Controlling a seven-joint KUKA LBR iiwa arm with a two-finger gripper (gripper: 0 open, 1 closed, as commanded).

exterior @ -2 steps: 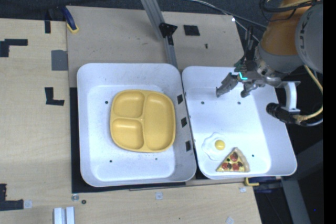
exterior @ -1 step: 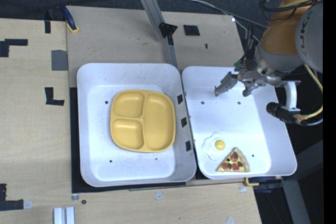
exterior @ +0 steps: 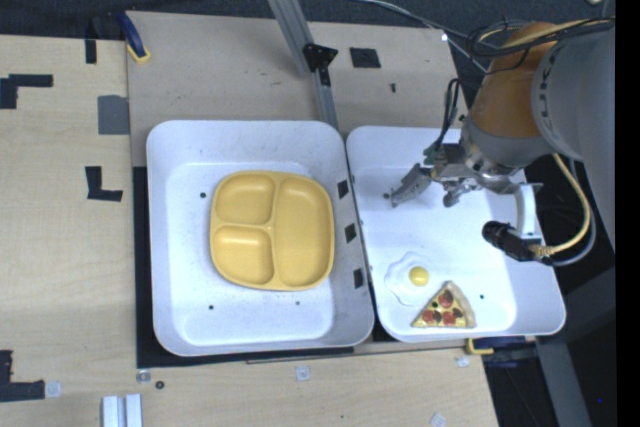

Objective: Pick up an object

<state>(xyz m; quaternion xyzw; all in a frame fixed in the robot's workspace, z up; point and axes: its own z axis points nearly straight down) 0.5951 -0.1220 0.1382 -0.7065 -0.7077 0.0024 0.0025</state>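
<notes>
Camera view puts your gripper [exterior: 428,192] splayed wide and empty over the right bin [exterior: 375,150], with the fried egg [exterior: 409,279] and pizza slice [exterior: 445,307] lying nearer, just below it.

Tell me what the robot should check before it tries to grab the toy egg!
1. Pincer open: ok, its two fingers are spread apart.
2. Pincer holding nothing: ok, nothing sits between the fingers.
3. White fried toy egg with yellow yolk in reach: ok, it lies in the right shallow white bin, the same bin the pincer hovers over.
4. Pincer lined up over the egg: not ok, it is toward the bin's far end.
5. Room around the egg: not ok, the triangular toy pizza slice lies right beside it.
6. Pincer height above the bin floor: cannot tell.
</notes>
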